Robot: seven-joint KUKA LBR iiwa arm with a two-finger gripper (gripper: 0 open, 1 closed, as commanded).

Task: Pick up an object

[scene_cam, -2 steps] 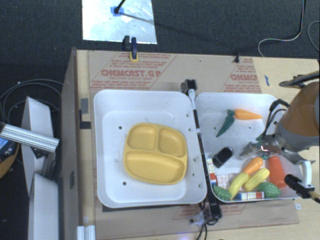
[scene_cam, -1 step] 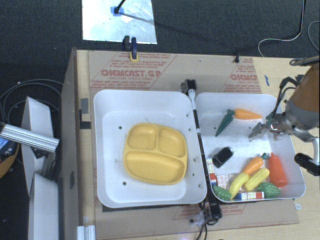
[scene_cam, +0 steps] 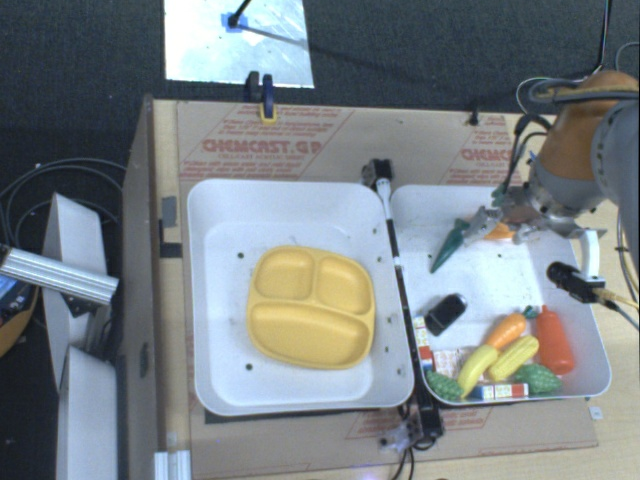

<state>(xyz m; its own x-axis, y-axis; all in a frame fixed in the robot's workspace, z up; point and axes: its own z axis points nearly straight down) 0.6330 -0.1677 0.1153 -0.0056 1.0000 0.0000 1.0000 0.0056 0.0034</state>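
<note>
Your end effector (scene_cam: 487, 224) sits over the right bin (scene_cam: 500, 200), at a toy carrot (scene_cam: 462, 236) (green top lowermost). You cannot tell its state.

one fixed camera above the bench (scene_cam: 330, 133), looking down aslant on both bins (scene_cam: 300, 203).

Readable text: red print on the brown cardboard sheet (scene_cam: 300, 133) lying under the two bins on the bench. Behind the left bin it reads roughly "CHEMCAST GP", largest line; smaller lines above and below it too blurred to read. A second red print block (scene_cam: 487, 155) behind the right bin, partly covered, illegible. Small box (scene_cam: 500, 391) in right bin: print unreadable.
</note>
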